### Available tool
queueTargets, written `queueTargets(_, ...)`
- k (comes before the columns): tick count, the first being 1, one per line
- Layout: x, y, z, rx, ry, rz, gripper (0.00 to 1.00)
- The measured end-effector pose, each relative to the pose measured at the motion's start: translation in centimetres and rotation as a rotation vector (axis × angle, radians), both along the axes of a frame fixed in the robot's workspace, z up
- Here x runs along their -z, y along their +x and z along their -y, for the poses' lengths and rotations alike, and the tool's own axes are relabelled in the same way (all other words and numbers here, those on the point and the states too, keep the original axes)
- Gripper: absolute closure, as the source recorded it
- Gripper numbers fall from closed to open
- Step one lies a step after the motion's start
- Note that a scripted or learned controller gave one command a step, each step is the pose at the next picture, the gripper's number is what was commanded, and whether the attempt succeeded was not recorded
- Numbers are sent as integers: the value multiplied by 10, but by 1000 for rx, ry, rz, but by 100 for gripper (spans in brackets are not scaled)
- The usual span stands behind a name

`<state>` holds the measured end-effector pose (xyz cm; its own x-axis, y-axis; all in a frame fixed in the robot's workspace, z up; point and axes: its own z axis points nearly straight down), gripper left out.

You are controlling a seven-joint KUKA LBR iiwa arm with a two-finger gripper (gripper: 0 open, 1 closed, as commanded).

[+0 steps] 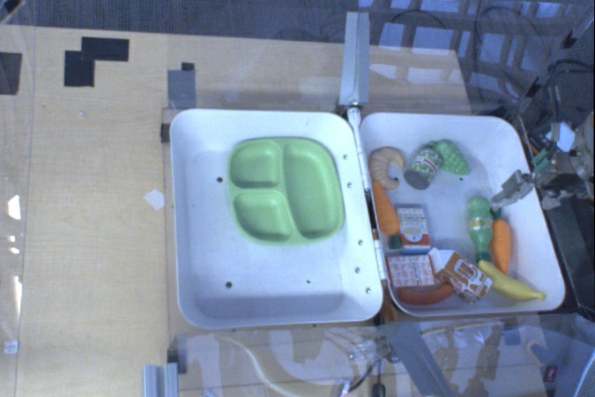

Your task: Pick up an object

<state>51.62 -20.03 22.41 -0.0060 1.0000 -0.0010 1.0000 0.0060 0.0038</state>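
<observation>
I see the worktop (93,228), light wood, carrying two shallow white bins side by side.

Left bin (200,228): holds a green three-compartment tray (284,189), roughly centred, lying flat.

Right bin (535,228): all the pickable items are here.
- Banana (511,284) along the near right corner, lying flat.
- Carrot (501,244) just to the far side of the banana, at the right wall.
- Green bottle (479,226) touching the carrot's left side.
- Second carrot (384,206), long and thin, along the left wall.
- Croissant-like bread piece (386,163) at the far left, just above that carrot's tip.
- Tin can (425,166) on its side, far middle, with a green pickle-shaped item (453,156) touching its right.
- Small orange carton (412,225) just right of the long carrot, mid bin.
- Red-and-white box (410,271) nearer than the carton.
- Sausage (425,295) against the near wall, under that box.
- Brown snack packet (467,279) between the box and the banana.

Claw (514,188): at the right bin's right edge, above the carrot and bottle. Looks apart from every item. Too small and blurred, can't tell whether it's released or clenched.
</observation>
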Motion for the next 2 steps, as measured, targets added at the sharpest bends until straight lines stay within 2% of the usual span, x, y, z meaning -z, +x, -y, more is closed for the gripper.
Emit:
queueTargets(1,129,27,-28,-121,0,1,0)
queueTargets(2,118,29,-28,-121,-1,5,100)
